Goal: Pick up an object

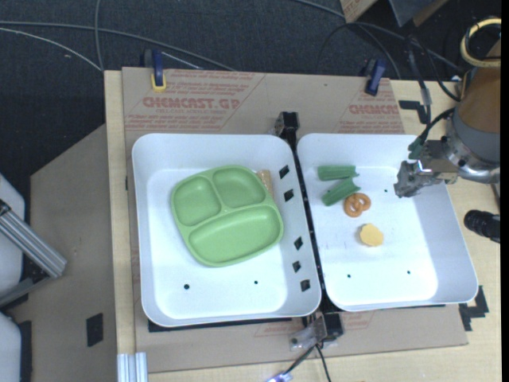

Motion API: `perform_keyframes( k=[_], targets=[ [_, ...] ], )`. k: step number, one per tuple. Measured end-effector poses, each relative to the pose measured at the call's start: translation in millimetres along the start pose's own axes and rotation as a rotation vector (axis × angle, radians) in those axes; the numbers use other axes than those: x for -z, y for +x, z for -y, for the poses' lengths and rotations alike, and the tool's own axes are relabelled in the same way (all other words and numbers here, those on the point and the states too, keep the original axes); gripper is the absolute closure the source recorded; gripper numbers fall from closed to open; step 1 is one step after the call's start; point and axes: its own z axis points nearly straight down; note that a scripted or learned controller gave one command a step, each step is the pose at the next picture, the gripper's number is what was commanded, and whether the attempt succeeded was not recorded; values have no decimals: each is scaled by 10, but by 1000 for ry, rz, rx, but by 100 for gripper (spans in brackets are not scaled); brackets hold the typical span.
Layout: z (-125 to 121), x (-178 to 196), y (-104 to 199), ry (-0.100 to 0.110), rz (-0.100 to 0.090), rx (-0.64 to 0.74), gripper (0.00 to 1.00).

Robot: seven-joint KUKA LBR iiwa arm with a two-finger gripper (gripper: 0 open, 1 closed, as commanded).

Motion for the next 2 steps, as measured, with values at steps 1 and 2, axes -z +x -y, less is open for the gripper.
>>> perform_keyframes(
  k=[1,2],
  targets=[
    [-122,-153,527,8,-4,4,100],
    [-202,-82,1090,3,-3,6,100]
  ],
)
